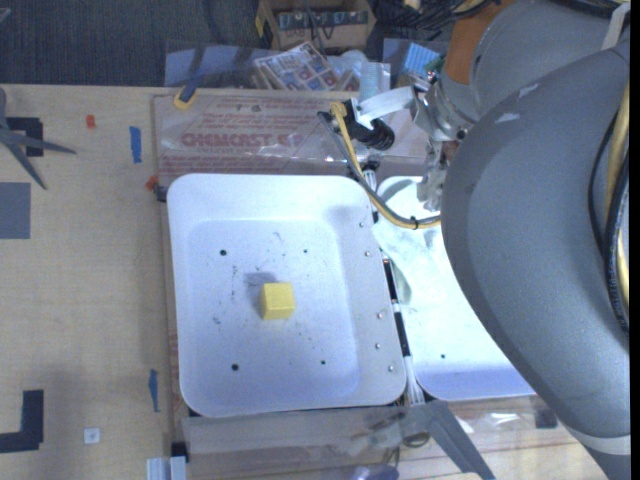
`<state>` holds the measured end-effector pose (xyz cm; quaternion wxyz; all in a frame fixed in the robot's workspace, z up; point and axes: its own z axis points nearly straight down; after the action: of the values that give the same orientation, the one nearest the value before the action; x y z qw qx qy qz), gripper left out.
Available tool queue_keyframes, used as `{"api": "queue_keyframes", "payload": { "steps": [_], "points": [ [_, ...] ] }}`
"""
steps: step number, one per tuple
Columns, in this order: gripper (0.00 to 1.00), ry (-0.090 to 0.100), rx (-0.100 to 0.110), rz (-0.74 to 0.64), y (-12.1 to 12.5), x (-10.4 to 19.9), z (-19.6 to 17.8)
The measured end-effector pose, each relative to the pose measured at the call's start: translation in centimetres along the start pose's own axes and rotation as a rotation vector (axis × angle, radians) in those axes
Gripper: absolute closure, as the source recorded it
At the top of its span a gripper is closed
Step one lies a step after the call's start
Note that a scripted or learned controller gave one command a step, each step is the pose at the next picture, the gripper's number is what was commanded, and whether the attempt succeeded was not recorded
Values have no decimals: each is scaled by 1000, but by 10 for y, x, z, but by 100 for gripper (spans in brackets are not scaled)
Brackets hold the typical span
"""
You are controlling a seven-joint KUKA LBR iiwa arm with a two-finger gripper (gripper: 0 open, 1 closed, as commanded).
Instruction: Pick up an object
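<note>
A small yellow cube point(278, 300) lies near the middle of the left white bin point(200, 218). My grey arm point(540, 248) reaches in from the right and covers most of the right bin point(450, 348). The gripper point(432, 180) hangs over the far left corner of the right bin, well away from the cube. A yellow cable point(362, 173) runs along it. The arm hides whatever lies in the right bin beneath it.
A plastic-wrapped cardboard sheet point(250, 128) lies behind the left bin. Boxes and clutter point(310, 28) stand at the back. Bare wooden bench point(80, 268) stretches to the left, with small blue tape marks point(135, 144).
</note>
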<state>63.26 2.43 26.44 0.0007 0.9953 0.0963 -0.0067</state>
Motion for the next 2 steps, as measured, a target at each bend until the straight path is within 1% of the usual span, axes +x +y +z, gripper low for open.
{"api": "queue_keyframes", "payload": {
  "steps": [2],
  "points": [
    [100, -13, 0, 9, 6, -1, -13]
  ]
}}
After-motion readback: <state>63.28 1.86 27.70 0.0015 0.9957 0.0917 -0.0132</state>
